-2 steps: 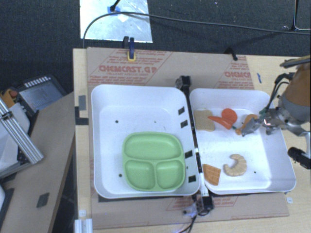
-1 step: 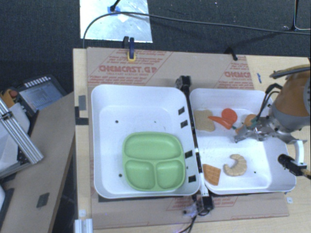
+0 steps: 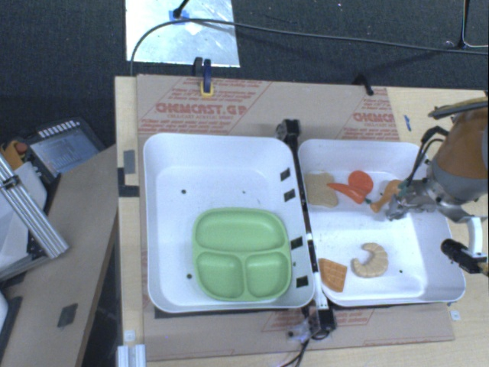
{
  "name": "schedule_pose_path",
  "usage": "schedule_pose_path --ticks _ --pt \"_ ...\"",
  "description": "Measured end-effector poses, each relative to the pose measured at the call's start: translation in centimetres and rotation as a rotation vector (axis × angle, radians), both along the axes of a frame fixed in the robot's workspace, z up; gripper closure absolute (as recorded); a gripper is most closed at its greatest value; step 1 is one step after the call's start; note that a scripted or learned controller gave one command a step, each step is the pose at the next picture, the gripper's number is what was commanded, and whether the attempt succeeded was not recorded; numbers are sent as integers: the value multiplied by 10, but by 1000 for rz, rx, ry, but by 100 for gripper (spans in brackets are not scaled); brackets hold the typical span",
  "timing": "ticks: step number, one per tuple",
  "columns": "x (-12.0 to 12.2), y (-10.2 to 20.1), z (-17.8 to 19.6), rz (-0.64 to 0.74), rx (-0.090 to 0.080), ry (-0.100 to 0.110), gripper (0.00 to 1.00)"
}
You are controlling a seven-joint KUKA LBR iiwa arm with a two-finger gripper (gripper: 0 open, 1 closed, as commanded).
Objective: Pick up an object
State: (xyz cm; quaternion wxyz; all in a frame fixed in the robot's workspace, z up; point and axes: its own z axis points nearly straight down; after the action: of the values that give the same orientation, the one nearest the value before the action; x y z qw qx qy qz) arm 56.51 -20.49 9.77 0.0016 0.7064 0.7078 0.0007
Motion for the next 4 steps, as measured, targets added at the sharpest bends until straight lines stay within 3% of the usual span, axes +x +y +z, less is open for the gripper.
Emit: schedule_pose_path --ticks 2,3,4 --pt "14 13 102 4 -1 -4 100" --pt "15 13 104 3 1 1 100" --pt "10 69 98 7 3 3 100"
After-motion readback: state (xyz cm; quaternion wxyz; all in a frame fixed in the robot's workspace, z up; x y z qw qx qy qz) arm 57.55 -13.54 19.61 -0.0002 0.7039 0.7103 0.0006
